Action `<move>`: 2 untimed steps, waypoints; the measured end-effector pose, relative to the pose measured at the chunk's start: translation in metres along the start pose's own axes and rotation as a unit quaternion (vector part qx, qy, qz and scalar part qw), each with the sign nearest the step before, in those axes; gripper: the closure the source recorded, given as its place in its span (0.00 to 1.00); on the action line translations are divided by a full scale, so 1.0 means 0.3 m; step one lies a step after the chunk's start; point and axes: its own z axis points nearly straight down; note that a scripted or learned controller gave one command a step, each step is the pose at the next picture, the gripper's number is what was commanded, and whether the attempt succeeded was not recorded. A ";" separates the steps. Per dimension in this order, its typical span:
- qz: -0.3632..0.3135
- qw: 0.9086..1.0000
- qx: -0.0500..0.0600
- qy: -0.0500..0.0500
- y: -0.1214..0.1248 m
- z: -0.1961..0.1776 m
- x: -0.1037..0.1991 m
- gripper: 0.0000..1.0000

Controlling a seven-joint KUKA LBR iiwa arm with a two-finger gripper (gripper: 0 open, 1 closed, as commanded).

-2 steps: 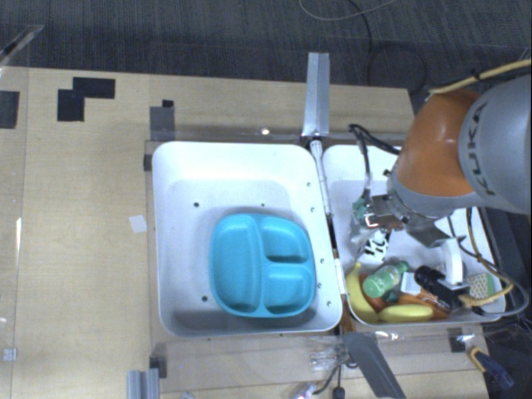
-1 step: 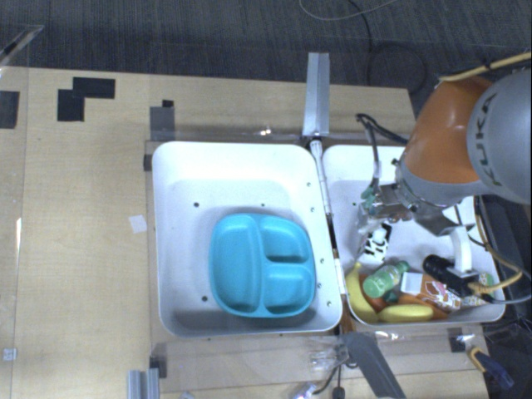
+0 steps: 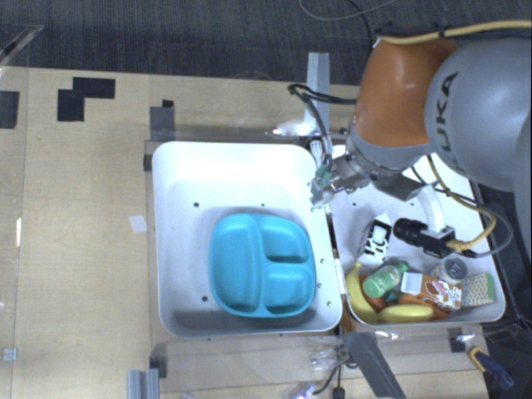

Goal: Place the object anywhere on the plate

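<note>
One fixed camera above the worktop, looking down at a slant, medium distance, both white bins inside the frame, dark floor at top, arm entering from right

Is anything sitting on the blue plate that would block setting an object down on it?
Nothing visible does. The blue plate lies in the left bin with all its compartments bare; the objects are piled in the right bin.

Blue divided plate, three compartments, sitting flat in the left bin, nothing on it. Over in the right bin: banana, green thing, small packets.
</note>
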 end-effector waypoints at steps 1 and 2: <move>0.006 1.000 0.002 0.000 0.003 0.316 0.374 1.00; 0.135 0.991 -0.001 0.001 -0.129 0.397 0.254 1.00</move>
